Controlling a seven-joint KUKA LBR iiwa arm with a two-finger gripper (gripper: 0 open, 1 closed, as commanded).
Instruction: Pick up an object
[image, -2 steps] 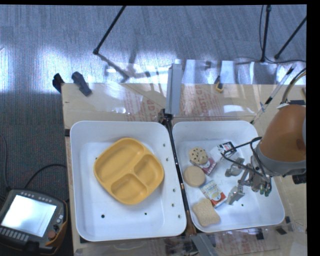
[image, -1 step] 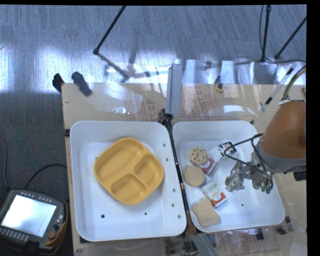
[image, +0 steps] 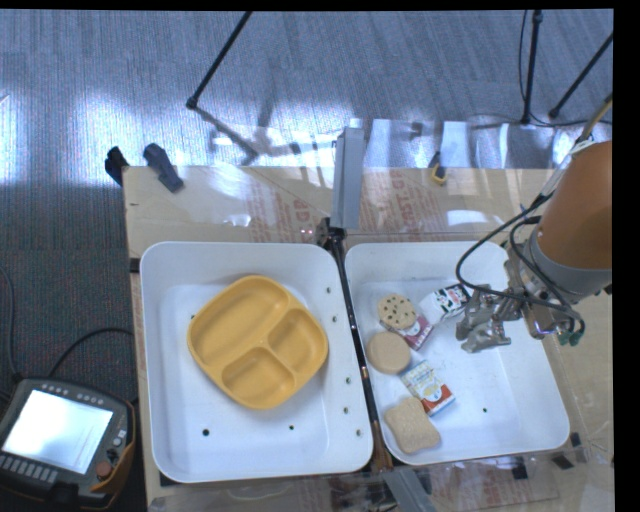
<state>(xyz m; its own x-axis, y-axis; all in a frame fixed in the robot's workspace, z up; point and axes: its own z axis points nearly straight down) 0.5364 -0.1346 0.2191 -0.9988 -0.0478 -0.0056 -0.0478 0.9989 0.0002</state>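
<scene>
Nearest the camera, at the lower left, a handheld control pendant (image: 62, 435) with a lit screen sits off the counter (image: 230, 200), cropped by the frame edge. Two white bins stand side by side. Left bin (image: 160, 300): one yellow divided plate (image: 258, 341), lying flat and slightly turned, well apart from the arm's work. Right bin (image: 540, 400): the candidate objects cluster along its left wall, presumably where they came to rest, leaving the right half bare. Noted there: a chocolate-chip cookie (image: 397, 311), a plain round biscuit (image: 388, 352) touching just below it, a small carton (image: 427, 387), a toast-like slice (image: 412, 425) nearest the lower rim, and a small white carton (image: 449, 299) tilted beside the gripper.

Gripper (image: 483, 335) hangs over the right bin's middle, just right of the white carton; judged positioned for a grasp not yet made. Nothing is visible between the fingers. Whether the fingers are spread or pressed together cannot be told: cables and bracketry clutter the wrist. Carton labels are too small to read.
</scene>
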